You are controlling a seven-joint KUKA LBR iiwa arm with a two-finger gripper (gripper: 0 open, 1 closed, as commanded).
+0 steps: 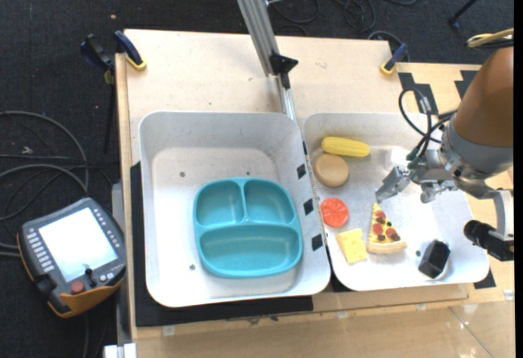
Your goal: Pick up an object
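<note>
We see a rounded orange band [495,91] on the arm, with a grey collar [482,154] beneath it. Black cables [421,132] loop beside the wrist, and the metal gripper [409,179] is grey.

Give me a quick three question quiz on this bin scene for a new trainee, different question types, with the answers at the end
1. True or false: the teal divided tray lies in the same bin as the toy food.
2. Multiple choice: which item lies nearest the gripper? A) corn cob B) pizza slice C) cheese wedge
3. Fill in: the red tomato slice lies just below the round tan ____.

Key
1. False; the tray lies in the left bin, the food in the right bin.
2. B
3. bun
</note>
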